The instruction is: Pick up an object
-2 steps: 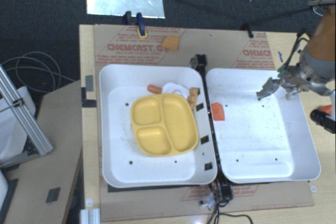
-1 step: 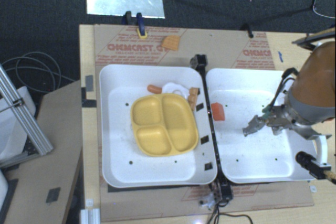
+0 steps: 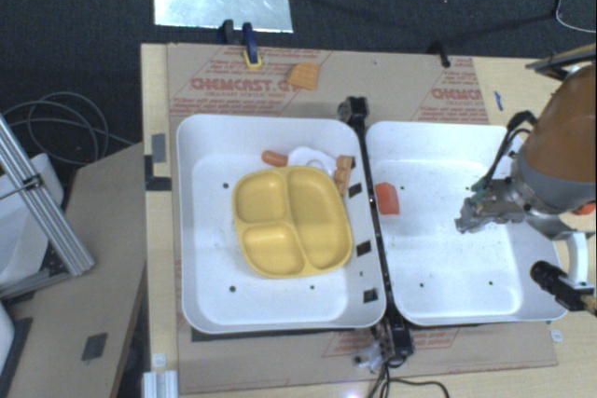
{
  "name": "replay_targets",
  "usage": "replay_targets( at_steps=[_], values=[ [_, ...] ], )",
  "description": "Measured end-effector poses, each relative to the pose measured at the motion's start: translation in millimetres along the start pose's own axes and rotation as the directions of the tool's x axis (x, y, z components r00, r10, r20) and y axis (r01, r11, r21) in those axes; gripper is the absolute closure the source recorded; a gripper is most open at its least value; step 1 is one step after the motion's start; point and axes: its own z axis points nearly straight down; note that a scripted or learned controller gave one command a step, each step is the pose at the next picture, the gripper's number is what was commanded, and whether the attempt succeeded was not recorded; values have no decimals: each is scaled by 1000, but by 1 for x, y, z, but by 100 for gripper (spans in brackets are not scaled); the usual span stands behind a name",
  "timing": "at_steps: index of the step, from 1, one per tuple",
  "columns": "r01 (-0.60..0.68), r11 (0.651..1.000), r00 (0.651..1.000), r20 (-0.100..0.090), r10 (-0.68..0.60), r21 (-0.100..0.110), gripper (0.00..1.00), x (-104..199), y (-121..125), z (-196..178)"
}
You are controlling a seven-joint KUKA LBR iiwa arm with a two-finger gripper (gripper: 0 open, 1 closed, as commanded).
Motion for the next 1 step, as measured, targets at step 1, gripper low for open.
replay_targets(
  at_steps=[1],
  values=[
    [6, 1000, 1000, 1, -6, -3, 100, 16, 31, -39]
  ],
)
